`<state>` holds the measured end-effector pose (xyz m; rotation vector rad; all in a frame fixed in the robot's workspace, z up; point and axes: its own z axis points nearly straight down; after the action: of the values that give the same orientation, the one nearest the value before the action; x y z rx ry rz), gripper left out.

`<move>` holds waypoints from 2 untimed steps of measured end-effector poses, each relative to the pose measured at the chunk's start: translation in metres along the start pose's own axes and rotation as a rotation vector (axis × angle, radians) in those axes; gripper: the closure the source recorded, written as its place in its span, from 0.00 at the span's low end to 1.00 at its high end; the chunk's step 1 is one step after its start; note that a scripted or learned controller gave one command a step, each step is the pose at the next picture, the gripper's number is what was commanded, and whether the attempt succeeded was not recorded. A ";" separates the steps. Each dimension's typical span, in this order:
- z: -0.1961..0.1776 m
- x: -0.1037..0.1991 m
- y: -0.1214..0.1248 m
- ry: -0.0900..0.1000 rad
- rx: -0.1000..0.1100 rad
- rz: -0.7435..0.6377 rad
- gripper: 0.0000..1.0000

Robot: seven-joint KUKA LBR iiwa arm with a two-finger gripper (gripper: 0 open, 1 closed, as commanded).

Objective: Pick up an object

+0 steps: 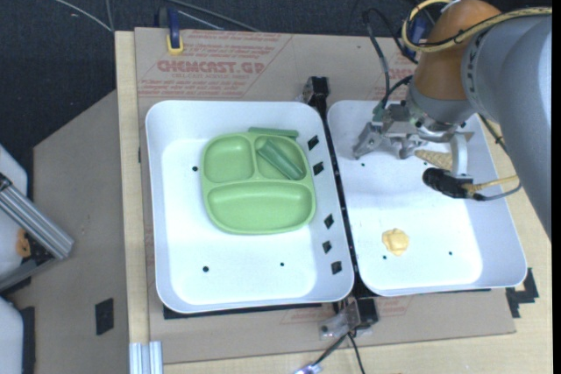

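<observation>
Hovering low with the gripper (pixel 379 143) at the far end of the right bin (pixel 473 250), well apart from the small yellow object (pixel 396 241) lying nearer the front. Cannot tell whether spread or pressed together. Risks closing on bare white floor if dropped straight down. Looks smooth and slick there, so could skid the lump away. Plenty of room around it, with a green divided plate (pixel 259 206) over in the left bin (pixel 245 263).
</observation>
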<state>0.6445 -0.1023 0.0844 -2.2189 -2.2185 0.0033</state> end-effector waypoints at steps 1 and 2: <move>-0.013 0.000 0.001 0.000 -0.004 0.000 1.00; -0.078 0.003 0.002 -0.002 -0.011 -0.001 1.00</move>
<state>0.6473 -0.0999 0.1620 -2.2239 -2.2264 -0.0066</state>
